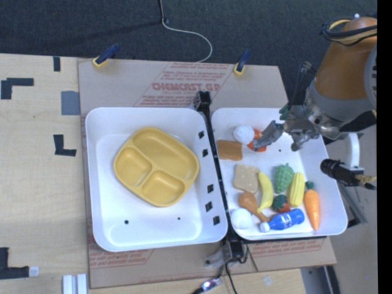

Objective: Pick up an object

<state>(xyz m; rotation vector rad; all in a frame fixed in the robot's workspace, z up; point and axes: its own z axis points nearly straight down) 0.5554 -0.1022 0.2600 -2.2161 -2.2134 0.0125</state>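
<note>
Nearest the lens, a blue bottle (285,220) is seen lying well below the pincer (283,138), beside a carrot (312,208) in the right bin (339,224). Corn (296,188), a green vegetable (282,177), a banana (266,190) and a toast slice (245,178) are noted below it. A white egg (243,133) lies just left of its fingers (264,138), which are held spread with nothing seen gripped between them. A yellow tray (156,166) is set far left, in the left bin (98,122).

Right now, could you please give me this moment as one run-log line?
arm: over right bin | hand: above far end, near egg | held: nothing seen | left bin: yellow tray
</note>
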